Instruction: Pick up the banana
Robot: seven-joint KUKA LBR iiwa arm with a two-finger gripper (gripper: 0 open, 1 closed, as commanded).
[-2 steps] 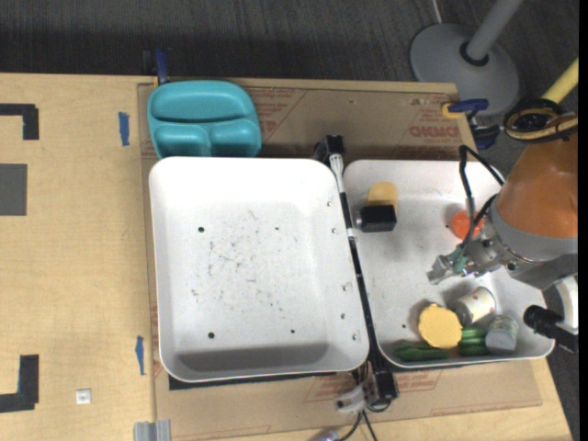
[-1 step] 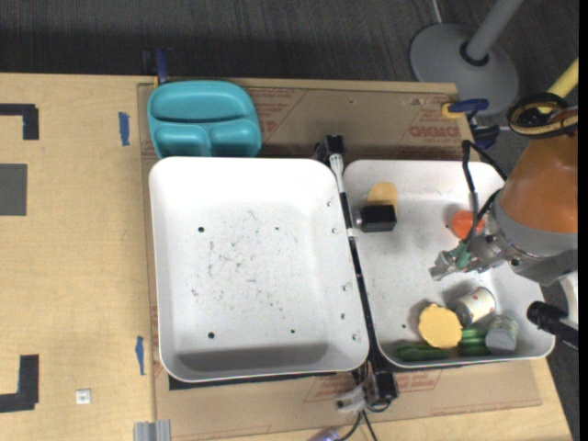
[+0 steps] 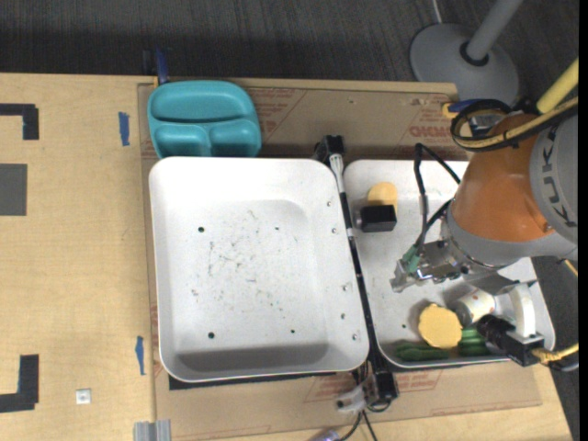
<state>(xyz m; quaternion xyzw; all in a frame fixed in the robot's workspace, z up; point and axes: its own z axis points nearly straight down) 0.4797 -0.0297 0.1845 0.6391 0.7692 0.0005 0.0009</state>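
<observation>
In the right bin, near its front edge, you have a smooth mustard-yellow oval. It is one of two yellow things there, and you cannot tell from its rounded outline whether it or the other is the banana. It rests against a glossy green strip that lies along the bin's front wall. The other candidate is a small, paler yellow lump at the far end of the same bin, and its shape is no clearer. It sits just beside a matte black block with squared edges.

The tool hangs over the middle of the right bin, between the two yellow things and touching neither. It reads as a cluster of grey metal. You cannot tell how far open it is, and nothing is visibly held in it. Above it, the arm's orange band widens into a grey casing and covers the bin's right side.

The left bin is a wider white tray with rounded corners. Its floor is speckled with fine dark scuffs and a few small dots. A dark bar runs between the two bins. Beyond the left bin, a teal plastic tray with moulded compartments sits on the bench, whose top is pale brown board carrying black marks and bits of blue tape.
</observation>
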